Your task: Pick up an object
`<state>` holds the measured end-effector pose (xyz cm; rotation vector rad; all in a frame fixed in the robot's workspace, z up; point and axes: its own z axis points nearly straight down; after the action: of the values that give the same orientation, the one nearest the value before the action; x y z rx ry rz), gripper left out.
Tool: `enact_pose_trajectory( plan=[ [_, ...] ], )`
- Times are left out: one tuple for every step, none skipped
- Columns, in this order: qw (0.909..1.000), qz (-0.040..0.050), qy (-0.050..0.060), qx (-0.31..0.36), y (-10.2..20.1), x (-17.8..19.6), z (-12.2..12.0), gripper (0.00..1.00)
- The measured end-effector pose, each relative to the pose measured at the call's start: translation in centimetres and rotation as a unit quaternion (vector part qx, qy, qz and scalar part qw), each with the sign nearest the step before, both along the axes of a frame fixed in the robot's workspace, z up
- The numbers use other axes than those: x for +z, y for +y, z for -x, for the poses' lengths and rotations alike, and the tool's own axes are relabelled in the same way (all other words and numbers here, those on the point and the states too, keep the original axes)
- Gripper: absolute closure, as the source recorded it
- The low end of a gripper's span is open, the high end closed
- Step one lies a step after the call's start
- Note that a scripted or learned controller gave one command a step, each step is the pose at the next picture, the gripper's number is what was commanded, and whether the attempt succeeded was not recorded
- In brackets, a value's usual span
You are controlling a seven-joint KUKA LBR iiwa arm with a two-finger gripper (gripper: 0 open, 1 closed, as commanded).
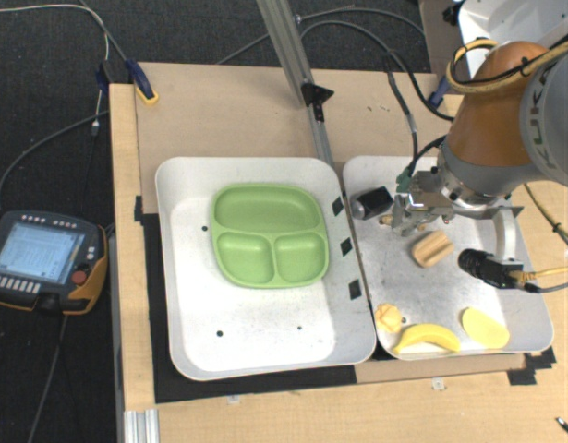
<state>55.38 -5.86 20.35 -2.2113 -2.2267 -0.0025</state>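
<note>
I count two white bins on the bench: left bin (187, 340) holds one green divided plate (269, 233) with three compartments, right bin (450, 289) holds the loose stuff. Taking the right bin as reference: one tan cork-like cylinder (431, 248) near its middle, one banana (425, 339) at its near edge, one small pale yellow piece (388, 317) just left of the banana, one round yellow slice (485, 329) right of the banana, one dark object (371, 201) at the bin's far-left corner. Gripper (415, 212) hangs over the bin's far half, just beyond the cylinder; I can't tell how it's set. Nothing visibly held. Bench (228, 109) is tan board with black mat under the bins; one teach pendant (45, 261) sits on dark carpet left of the bench, cables trailing.
</note>
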Motion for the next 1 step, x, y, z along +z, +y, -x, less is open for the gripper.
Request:
enact_pose_trajectory(
  plan=[
    [1.0000, 0.0000, 0.001, 0.000, 5.54, -0.32, 1.20, 1.00]
  ],
)
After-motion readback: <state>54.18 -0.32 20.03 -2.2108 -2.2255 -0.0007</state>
